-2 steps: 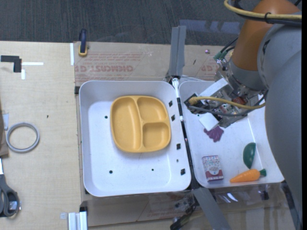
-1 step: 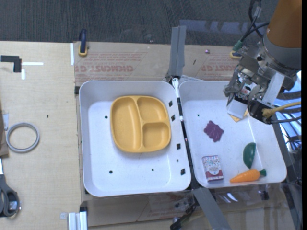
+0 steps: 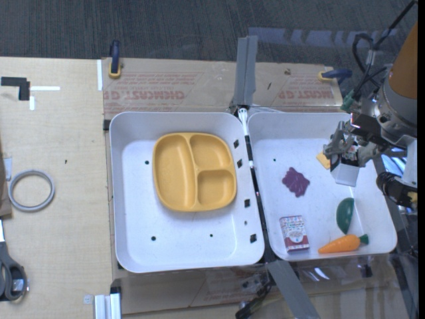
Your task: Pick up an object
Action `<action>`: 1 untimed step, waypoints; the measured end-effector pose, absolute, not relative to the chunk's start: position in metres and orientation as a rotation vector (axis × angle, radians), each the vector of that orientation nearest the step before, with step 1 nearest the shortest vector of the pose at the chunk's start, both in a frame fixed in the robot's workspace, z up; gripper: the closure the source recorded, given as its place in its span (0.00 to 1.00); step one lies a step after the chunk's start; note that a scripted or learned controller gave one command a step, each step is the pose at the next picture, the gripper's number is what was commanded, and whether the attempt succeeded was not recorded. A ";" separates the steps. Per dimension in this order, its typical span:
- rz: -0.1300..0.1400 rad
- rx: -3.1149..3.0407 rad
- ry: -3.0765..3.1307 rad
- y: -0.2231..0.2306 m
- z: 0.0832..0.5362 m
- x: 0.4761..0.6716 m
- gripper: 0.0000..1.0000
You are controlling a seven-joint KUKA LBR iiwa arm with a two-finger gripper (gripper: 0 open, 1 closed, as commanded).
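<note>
Hovered over right bin [image 3: 385,208]: end effector [image 3: 345,161], finger state impossible to tell. Lay below: grapes [image 3: 295,181], box [image 3: 294,234], carrot [image 3: 342,244], green piece [image 3: 345,214]. Risked: slip off rounded carrot, or snag on bin wall nearby.

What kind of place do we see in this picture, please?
Probably a robotics lab test bench, not a kitchen: two white bins clamped side by side on a wooden bench, toy items like a carrot, and a robot arm's pincer over the right bin.
</note>
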State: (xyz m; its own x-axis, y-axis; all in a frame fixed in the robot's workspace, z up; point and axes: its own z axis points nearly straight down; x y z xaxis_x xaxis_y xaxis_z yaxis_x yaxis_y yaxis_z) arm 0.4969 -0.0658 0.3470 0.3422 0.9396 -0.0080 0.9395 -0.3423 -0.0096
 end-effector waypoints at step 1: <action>0.015 -2.422 -1.996 -0.099 0.363 0.480 1.00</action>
State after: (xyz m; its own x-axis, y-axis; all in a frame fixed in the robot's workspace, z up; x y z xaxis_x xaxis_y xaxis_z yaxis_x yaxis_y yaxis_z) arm 0.4797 -0.0987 0.3633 0.1909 0.9816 -0.0057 0.9816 -0.1909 -0.0083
